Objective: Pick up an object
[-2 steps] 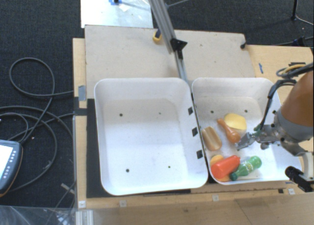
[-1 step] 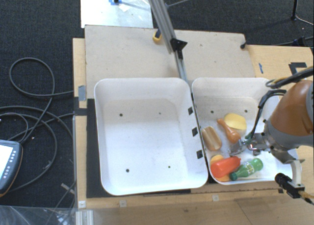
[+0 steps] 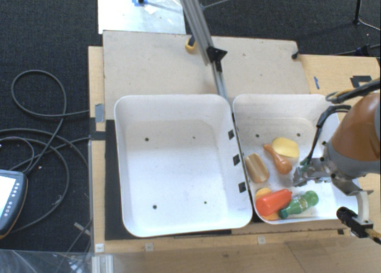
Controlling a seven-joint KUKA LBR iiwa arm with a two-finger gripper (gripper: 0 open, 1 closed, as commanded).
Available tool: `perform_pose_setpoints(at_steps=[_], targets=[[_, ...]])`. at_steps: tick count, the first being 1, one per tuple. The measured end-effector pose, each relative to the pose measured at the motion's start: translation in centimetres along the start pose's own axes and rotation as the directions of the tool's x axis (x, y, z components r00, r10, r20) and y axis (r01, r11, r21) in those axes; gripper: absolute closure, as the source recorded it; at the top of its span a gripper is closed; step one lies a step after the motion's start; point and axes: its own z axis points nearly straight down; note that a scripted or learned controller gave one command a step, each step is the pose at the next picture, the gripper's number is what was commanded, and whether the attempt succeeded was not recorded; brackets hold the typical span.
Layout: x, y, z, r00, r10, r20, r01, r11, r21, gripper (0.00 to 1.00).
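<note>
1. We see both bins, the left bin (image 3: 172, 164) and the right bin (image 3: 268, 117), as smooth white plastic with a soft sheen.
2. The worktop (image 3: 155, 63) looks like pale, matt wood board.
3. The green bottle (image 3: 299, 204) and red piece (image 3: 274, 198) look like glossy plastic.
4. The floor (image 3: 47, 27) is dark, rough carpet.
5. The slanted pole (image 3: 193, 9) looks like dull grey metal.

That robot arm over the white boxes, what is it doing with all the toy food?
The robot arm is reaching from the right into the right bin, trying to pick something up. Its end effector sits low among the toy food, just above the green bottle and beside the orange carrot. A yellow piece, a tan bread roll and a red pepper lie nearby. Nothing looks lifted yet. The left bin is next to it.
</note>
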Motion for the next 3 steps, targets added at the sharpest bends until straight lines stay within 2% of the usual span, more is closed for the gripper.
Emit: perform_pose_setpoints(at_steps=[1, 2, 3], targets=[[-0.5, 0.3, -4.4, 1.0, -0.004, 0.002, 0.004, 1.0, -0.003, 1.0], [-0.9, 1.1, -10.6, 1.0, -0.007, 0.003, 0.007, 1.0, -0.006, 1.0], [-0.9, 1.2, -10.8, 1.0, -0.007, 0.001, 0.007, 1.0, 0.0, 1.0]])
